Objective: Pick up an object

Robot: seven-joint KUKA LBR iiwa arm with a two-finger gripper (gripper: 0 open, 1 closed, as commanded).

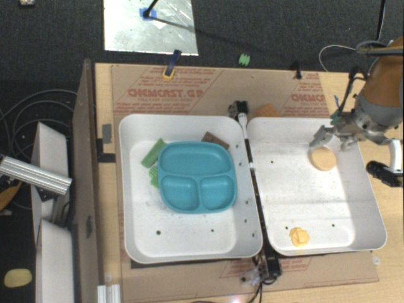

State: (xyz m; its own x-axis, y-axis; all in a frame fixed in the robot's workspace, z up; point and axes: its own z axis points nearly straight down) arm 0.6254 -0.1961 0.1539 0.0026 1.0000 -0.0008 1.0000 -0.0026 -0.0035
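In the right bin [353, 232] a pale tan round object [324, 160] lies near the upper middle. My gripper [333, 139] hangs just above and behind it, open, with its two fingers spread and nothing between them. A small yellow lump [299, 236] rests near the right bin's front edge. The left bin [136, 232] holds a blue divided plate [196, 175], with a green piece [152, 153] at its left edge and a brown piece [216, 139] at its upper right.
The grey arm with its orange band [384, 84] comes in over the right bin's far right corner. A black clamp [240, 110] sits at the ridge between the bins. Cardboard lines the bench under both bins.
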